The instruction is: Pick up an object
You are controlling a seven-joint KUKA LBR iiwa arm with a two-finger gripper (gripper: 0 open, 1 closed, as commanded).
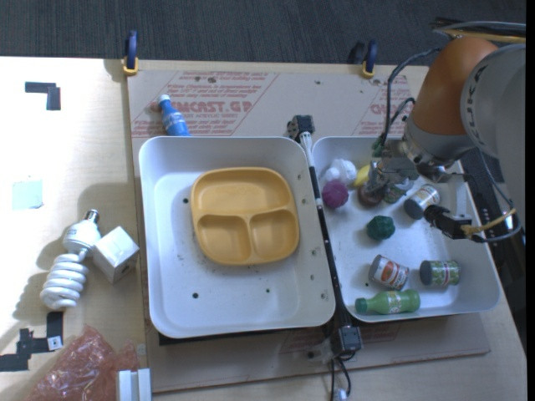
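A small brown object (370, 195) lies at the far end of the right bin (476, 295), beside the purple ball (335, 195), with the claw (386, 182) lowered right over it. Whether the claw grips anything I cannot tell; nothing looks lifted, so the pick seems undone.

Spiral light bulb (68, 266) beside small white box (115, 253), crumpled red wrapper (77, 366), blue bottle (174, 116) behind bins.

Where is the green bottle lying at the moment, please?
The green bottle lies on its side along the near edge of the right bin, just below the small can and left of the green-labelled can.
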